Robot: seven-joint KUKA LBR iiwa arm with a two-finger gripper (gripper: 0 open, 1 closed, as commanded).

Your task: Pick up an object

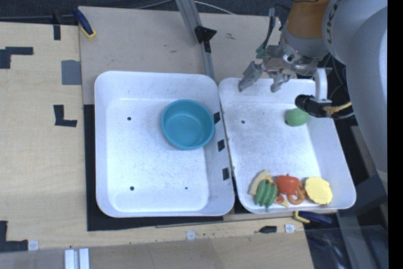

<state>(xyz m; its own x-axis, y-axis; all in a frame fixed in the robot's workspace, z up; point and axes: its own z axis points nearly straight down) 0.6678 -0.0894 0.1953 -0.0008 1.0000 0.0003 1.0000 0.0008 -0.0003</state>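
The tool (pixel 263 77) hangs at the far rim of the right bin (pixel 277 142) with its two fingers spread apart and nothing between them. Nearest is a small green object (pixel 296 117), just beside the bin's right wall; it looks light, rounded and smooth, so it may slip unless pinched across its middle, and the wall crowds one side. A cluster of toy foods (pixel 288 189) crowds the near corner. The blue bowl (pixel 187 124) sits alone in the left bin (pixel 126 154), with open room around its rim.

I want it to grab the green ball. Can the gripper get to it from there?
Probably yes. The gripper hangs open over the far end of the right bin, and the green ball lies close by in that bin with nothing on top of it.
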